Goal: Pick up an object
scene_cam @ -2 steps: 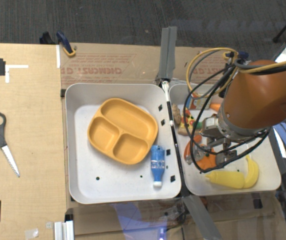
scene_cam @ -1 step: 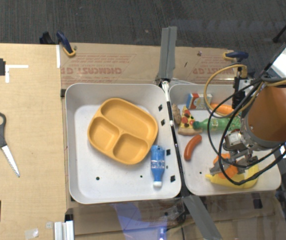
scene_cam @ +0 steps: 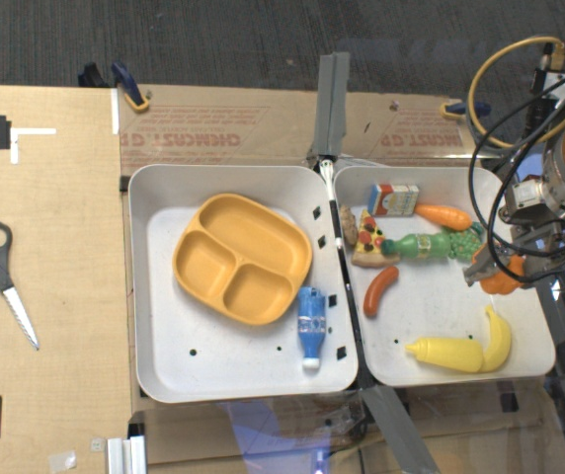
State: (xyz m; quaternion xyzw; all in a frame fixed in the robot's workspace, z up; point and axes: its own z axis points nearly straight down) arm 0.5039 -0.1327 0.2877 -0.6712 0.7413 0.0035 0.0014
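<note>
The right bin (scene_cam: 431, 363) holds a small red and white carton (scene_cam: 393, 199), a carrot (scene_cam: 443, 216), a green bottle (scene_cam: 426, 247), a pizza slice (scene_cam: 366, 241), a red sausage (scene_cam: 380, 290), a banana (scene_cam: 499, 338) and a yellow squash-like toy (scene_cam: 446, 354). My gripper (scene_cam: 498, 267) hangs low over the right edge of this bin, just right of the green bottle. A small orange object (scene_cam: 502, 283) sits right under it, partly hidden by the gripper. Whether it is gripped cannot be made out.
The left bin (scene_cam: 154, 294) holds a yellow divided plate (scene_cam: 242, 258) and a blue bottle (scene_cam: 310, 326) by the divider. Scissors (scene_cam: 1, 276) lie on the wooden bench at the left. Cables (scene_cam: 505, 117) loop above the arm at the right.
</note>
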